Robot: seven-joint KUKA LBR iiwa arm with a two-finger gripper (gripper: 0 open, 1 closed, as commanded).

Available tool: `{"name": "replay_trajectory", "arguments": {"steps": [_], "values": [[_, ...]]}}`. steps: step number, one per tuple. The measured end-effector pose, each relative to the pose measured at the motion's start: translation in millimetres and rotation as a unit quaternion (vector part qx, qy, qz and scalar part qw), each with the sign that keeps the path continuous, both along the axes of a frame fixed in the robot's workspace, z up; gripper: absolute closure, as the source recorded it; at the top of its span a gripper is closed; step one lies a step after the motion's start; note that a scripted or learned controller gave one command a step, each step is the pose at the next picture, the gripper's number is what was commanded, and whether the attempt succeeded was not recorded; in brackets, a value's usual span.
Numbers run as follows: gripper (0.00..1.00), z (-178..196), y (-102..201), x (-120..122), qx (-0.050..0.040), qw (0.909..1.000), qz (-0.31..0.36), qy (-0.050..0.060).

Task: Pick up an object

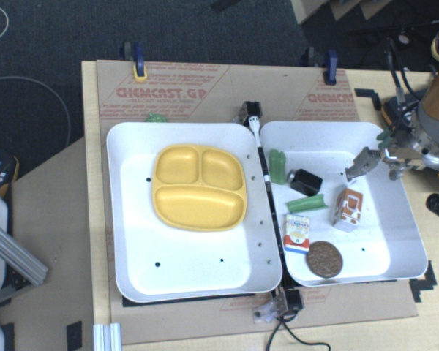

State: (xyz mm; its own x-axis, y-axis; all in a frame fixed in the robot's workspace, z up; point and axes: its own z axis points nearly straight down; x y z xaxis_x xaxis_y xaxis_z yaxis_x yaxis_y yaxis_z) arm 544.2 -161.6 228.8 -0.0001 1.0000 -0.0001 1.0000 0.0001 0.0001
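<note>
The gripper [360, 164] hangs at the right of the frame, over the right bin [402, 218], above the little carton [348, 208]; I cannot tell how it is set

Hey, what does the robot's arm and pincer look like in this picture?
The pincer is small, grey metal, on a silvery wrist block at the right bin's far right. Black cables loop above it. The arm behind looks pale and rounded, cut off by the frame.
</note>
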Motion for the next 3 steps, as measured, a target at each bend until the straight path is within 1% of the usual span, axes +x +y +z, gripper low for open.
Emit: {"name": "replay_trajectory", "arguments": {"steps": [1,2,3], "values": [[0.0,-118.5,35.0,-65.9,0.0022,1.0,-0.001,0.007],[0.0,-142.4,62.8,-63.4,-0.0021,1.0,-0.001,-0.003],[1.0,-130.3,63.6,-62.1,-0.0008,1.0,-0.001,-0.005]]}}
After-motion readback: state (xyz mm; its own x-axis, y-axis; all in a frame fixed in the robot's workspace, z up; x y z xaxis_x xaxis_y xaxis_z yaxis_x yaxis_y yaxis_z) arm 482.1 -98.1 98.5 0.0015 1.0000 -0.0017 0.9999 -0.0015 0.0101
